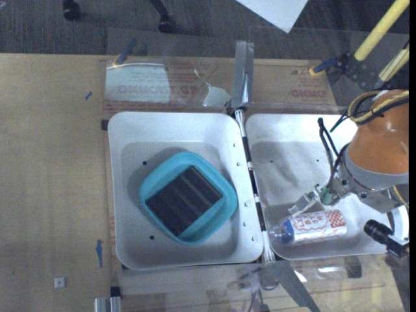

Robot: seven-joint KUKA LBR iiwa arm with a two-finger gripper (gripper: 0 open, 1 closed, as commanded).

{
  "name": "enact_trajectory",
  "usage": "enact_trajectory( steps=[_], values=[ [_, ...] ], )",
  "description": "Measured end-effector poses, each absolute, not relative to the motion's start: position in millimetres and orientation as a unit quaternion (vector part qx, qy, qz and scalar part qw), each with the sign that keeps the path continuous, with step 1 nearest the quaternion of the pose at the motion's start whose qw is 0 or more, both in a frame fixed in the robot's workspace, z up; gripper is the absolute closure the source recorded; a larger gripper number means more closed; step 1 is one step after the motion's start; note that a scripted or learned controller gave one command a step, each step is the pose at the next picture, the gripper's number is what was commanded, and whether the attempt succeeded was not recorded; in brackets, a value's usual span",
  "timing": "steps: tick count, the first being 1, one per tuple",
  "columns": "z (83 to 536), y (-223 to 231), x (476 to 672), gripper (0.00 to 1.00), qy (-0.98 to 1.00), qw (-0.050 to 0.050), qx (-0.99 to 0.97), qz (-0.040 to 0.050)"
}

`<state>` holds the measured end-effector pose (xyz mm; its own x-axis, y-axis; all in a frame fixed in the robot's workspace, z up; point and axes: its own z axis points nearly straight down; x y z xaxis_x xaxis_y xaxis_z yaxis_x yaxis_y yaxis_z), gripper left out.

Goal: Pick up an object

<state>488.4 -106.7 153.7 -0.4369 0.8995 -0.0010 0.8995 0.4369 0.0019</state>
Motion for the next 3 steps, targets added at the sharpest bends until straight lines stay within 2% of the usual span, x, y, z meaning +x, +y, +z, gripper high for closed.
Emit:
enact_trajectory(
  steps=[1,2,3],
  values=[
    [105.0,-190.2,489.6,0.00,0.754,0.001,0.656,0.0000],
    [114.7,-191.4,489.8,1.00,0.753,0.002,0.658,0.0002],
    [114.7,-191.5,489.8,0.00,0.753,0.002,0.658,0.0001]
  ],
)
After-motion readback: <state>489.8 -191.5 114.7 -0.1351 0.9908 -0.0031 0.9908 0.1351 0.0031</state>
